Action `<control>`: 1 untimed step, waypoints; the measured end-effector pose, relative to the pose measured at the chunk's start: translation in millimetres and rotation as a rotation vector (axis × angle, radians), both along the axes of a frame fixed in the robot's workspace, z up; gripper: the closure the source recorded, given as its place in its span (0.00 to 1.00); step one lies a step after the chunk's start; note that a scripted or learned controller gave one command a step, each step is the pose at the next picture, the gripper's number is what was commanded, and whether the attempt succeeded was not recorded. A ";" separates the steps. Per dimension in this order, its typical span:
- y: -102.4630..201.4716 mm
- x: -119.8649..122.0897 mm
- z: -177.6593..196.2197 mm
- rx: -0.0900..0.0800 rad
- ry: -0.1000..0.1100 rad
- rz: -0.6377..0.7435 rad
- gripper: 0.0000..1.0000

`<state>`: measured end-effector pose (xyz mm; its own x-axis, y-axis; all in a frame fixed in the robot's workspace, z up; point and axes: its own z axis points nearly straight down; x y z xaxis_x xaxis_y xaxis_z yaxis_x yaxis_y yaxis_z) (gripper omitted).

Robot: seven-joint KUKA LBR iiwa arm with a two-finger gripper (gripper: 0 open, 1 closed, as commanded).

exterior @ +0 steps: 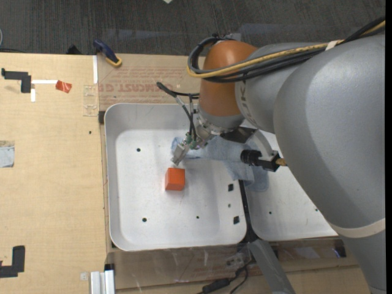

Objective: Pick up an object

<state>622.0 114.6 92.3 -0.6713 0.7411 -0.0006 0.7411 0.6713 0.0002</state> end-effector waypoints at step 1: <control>-5.0 13.7 19.4 -0.001 -0.002 -0.126 0.00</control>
